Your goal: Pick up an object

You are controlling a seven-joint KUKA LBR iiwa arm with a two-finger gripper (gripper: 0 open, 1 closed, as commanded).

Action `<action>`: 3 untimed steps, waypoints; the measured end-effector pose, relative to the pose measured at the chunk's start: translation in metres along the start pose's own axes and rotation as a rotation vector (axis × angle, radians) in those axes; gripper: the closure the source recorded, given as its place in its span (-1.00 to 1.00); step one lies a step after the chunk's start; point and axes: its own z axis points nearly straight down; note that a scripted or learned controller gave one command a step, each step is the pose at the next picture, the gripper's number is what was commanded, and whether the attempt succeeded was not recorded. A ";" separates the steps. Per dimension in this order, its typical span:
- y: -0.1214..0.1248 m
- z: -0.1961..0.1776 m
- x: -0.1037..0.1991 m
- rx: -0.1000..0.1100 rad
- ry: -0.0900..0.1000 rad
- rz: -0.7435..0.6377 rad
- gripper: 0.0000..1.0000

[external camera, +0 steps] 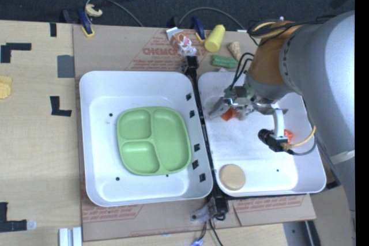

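My gripper (226,108) hangs low over the upper left part of the right bin (253,152), with the grey arm reaching in from the right. A small red-orange object (229,116) lies right under the gripper's tip, partly hidden by it, and I cannot make out whether it is gripped. A round tan disc (232,177) rests near the front left corner of the same bin. In the left bin (98,101) lies a green divided plate (154,140).
Behind the bins, on the cardboard, lie a yellow cylinder (214,37), a green bar (223,61), a small tan piece (234,49) and a small printed carton (181,41). A black divider (199,124) runs between the bins.
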 end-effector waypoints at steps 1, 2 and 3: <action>0.010 0.000 0.001 0.001 0.000 0.001 -1.00; 0.011 0.000 -0.005 0.000 0.001 0.000 -1.00; 0.019 0.000 -0.003 0.001 0.001 0.001 -1.00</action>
